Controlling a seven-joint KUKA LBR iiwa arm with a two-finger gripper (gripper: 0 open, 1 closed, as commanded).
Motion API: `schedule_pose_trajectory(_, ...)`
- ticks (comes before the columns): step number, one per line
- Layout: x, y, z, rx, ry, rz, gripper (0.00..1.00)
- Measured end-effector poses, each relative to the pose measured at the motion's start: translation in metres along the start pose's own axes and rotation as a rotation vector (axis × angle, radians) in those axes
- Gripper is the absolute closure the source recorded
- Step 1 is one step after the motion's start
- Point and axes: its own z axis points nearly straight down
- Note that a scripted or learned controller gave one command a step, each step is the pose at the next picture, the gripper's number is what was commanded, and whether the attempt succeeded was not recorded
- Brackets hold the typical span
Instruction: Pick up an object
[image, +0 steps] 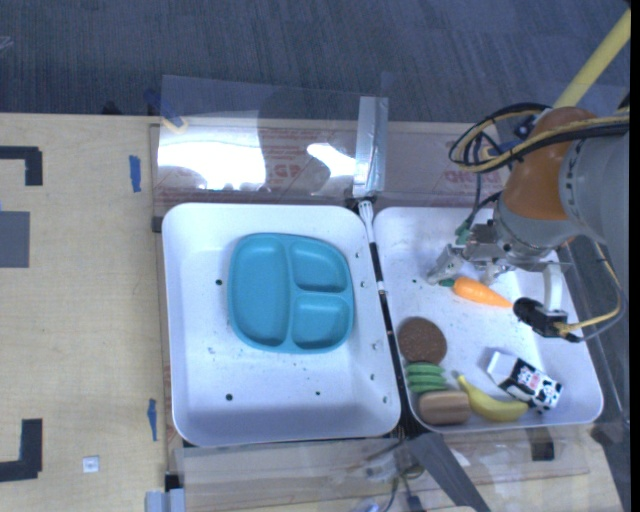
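- the gripper (468, 262) is low in the right bin (400, 232), near its upper middle, at the end of the grey arm (590, 190) with its orange band (540, 180) that reaches in from the right.
- its two pale fingers (443, 266) are spread apart, one toward the left and one toward the right, and nothing sits between them.
- the orange carrot (482, 292) lies just below and beside the gripper, slanting down to the right; the green end points toward the left finger. whether a finger touches it cannot be told.
- judged from this, the step in hand is the approach to a grasp, and the carrot looks like the likely target. nothing is lifted yet.
- the next move would call for centring the spread fingers across the carrot's narrow body, lowering, then closing before any lift.
- the right bin also holds a brown round cookie (423, 340) near its left wall, a green ridged piece (426, 377) and a tan bread-like piece (443, 406) below that, a yellow banana (490, 401) along the lower edge, and a small black-and-white carton (525, 379) toward the lower right.
- the left bin (190, 300) holds one thing: a blue divided plate (291, 292) with three compartments, lying flat near the centre.
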Motion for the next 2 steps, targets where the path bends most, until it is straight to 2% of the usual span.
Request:
schedule_pose_trajectory(1,-0.023,-0.048,0.000,-0.001,0.002,0.094,0.00)
schedule_pose_trajectory(2,0.045,0.003,-0.001,-0.007,0.001,-0.307,0.00)
